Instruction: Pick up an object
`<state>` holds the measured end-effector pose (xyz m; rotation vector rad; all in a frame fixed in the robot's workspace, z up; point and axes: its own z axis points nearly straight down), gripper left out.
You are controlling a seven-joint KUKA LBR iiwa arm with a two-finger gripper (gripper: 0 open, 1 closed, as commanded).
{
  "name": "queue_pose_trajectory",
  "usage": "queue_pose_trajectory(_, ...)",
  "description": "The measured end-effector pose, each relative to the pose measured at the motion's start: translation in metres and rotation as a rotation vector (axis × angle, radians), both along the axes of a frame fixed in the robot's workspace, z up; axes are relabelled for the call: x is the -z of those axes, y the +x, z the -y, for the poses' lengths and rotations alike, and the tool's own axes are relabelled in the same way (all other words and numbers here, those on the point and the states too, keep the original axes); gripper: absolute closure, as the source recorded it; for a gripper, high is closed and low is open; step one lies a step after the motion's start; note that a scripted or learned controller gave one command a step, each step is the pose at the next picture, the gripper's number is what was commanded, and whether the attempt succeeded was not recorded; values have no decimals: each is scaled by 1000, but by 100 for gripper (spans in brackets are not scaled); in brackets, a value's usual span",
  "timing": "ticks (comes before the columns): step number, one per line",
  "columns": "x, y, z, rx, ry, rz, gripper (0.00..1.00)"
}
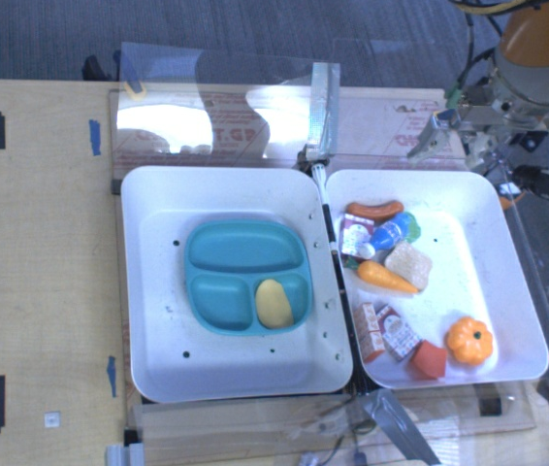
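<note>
Gripper (459,136) hovers above the right bin's (519,289) far rim; whether it is open or closed cannot be told. Orange pumpkin (469,341), carrot (387,278) and sausage (374,209) lie inside.

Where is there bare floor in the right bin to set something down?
The right bin has bare floor along its right side, between the bread slice and the pumpkin, and near its top right corner. Its left side is crowded, from sausage to red block.
</note>
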<state>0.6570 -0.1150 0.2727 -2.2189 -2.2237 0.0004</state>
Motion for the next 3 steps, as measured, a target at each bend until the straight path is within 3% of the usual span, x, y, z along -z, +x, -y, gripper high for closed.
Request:
queue_pose_trajectory(1, 161, -27, -23, -145, 3, -12, 0)
queue_pose_trajectory(2, 176, -28, -18, -139, 3, 18, 0)
queue_pose_trajectory(3, 163, -25, -18, -136, 3, 27, 100)
